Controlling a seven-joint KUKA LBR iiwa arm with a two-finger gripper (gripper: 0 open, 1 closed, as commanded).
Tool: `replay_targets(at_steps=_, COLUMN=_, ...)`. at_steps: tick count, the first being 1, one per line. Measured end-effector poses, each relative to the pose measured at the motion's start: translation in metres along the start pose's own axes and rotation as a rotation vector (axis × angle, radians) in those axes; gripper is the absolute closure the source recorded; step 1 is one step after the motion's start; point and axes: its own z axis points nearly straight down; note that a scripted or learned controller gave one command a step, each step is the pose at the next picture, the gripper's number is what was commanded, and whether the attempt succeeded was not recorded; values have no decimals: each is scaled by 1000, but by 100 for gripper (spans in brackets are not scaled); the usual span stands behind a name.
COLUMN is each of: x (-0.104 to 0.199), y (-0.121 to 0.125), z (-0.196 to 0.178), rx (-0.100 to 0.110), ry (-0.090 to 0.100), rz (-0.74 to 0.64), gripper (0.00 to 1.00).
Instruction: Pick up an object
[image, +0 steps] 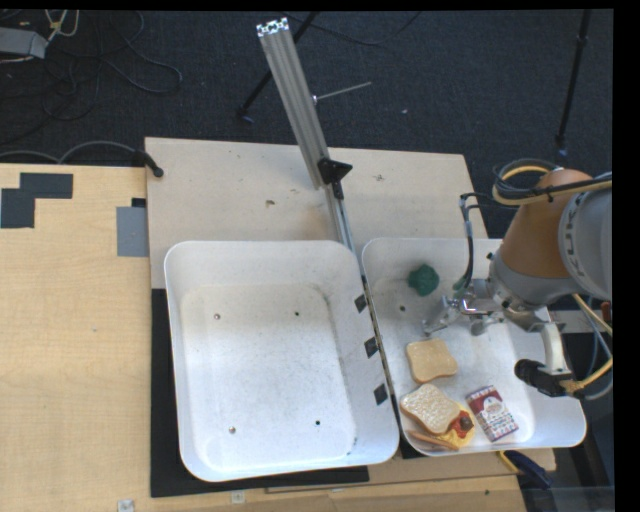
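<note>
The right bin (560, 425) holds a small green lump (424, 278) near its back left. A slice of toast (432, 359) lies mid-bin, with a sandwich (437, 415) showing a yellow filling in front of it. A red and white box (492, 413) rests to the sandwich's right. My gripper (436, 322) reaches in from the right and hovers low between the green lump and the toast, above bare bin floor. It sits just up and left of the toast and touches neither object.
The left bin (190, 300) lies beside the right one, with black clips along the shared wall (368, 340). A slanted aluminium bar (300, 110) rises behind the bins. The arm's orange band (540, 240) and cables hang over the right bin's back right corner.
</note>
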Motion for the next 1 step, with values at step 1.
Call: replay_targets(at_steps=1, x=-1, y=0, z=-11, rx=1, ry=1, rz=5, gripper=100)
